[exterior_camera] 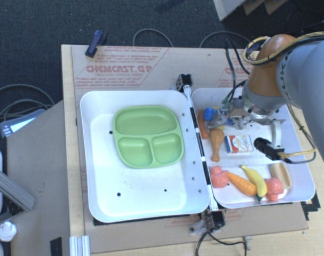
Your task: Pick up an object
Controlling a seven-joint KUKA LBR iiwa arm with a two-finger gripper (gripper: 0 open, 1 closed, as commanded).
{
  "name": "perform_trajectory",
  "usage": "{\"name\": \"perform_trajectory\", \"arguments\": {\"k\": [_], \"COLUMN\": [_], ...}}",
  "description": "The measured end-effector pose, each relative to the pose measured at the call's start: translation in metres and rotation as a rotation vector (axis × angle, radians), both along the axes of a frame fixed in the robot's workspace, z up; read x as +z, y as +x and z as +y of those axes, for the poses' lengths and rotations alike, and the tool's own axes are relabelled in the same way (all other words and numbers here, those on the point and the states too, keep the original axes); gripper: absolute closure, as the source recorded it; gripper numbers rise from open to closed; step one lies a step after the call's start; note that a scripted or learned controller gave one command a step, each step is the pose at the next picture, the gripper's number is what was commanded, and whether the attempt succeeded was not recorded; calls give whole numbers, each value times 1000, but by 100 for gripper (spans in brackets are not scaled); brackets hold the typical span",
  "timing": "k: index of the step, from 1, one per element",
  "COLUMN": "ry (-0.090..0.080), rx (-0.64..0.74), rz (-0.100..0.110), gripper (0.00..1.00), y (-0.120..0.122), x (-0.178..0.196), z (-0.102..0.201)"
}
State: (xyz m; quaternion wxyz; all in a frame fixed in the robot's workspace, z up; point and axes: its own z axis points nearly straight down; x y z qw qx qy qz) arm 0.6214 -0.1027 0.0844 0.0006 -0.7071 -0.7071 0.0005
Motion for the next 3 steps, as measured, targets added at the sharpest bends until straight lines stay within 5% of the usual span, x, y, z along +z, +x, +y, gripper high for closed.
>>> {"name": "perform_trajectory", "arguments": {"k": [1, 2, 3], "ry": [0, 0, 1], "rx": [-1, -2, 2], "rz": [0, -1, -3], "gripper": [0, 100, 100], "y": [-35, -35, -25], "x": [0, 10, 101], "z": [7, 7, 88]}}
